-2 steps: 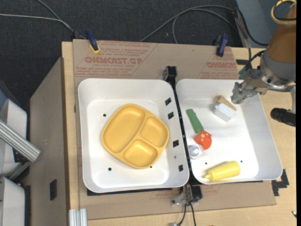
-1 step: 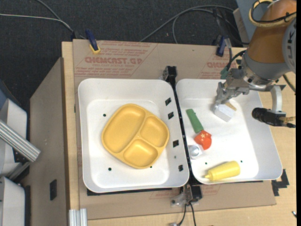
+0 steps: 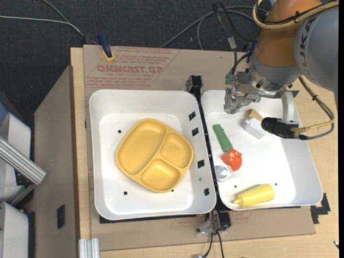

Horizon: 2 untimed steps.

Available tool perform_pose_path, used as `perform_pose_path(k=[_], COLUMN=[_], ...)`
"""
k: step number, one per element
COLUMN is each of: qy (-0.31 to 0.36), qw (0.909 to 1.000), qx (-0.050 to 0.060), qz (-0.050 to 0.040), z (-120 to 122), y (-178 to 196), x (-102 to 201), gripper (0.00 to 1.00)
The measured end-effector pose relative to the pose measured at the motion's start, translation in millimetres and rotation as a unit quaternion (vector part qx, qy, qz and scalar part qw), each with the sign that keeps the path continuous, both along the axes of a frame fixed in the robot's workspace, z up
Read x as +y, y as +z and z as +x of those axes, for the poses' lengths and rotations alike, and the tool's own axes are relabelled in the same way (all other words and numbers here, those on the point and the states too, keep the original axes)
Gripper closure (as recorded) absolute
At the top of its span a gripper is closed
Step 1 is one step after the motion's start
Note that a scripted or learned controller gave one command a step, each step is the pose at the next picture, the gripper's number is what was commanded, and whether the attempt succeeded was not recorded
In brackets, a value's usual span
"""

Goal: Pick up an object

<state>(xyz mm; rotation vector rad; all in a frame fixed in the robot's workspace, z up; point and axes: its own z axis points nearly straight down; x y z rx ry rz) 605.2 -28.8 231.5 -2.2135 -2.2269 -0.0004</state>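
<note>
The gripper [image 3: 235, 102] hangs over the far left corner of the right bin [image 3: 301, 165], and whether it is open or closed cannot be told from this angle; nothing shows in its grasp. Just beside it, toward the near side, lies the green stick [image 3: 221, 137], with the red-orange piece [image 3: 233, 159] at its lower end. To the gripper's right sits a small white block [image 3: 253, 127]. Well below rests the yellow bottle [image 3: 254, 194]. Off to the left, the yellow divided plate [image 3: 155, 155] sits in the left bin [image 3: 102, 144].
</note>
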Motion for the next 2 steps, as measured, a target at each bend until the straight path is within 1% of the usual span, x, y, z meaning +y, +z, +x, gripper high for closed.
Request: perform_pose_path(k=[1,2], qy=[0.001,0.000], qw=[1.0000,1.0000], qx=[0.000,0.000], qz=[0.0003,-0.0005], z=[3,17], y=[2,-12], x=[60,109], gripper=[1.00,1.00])
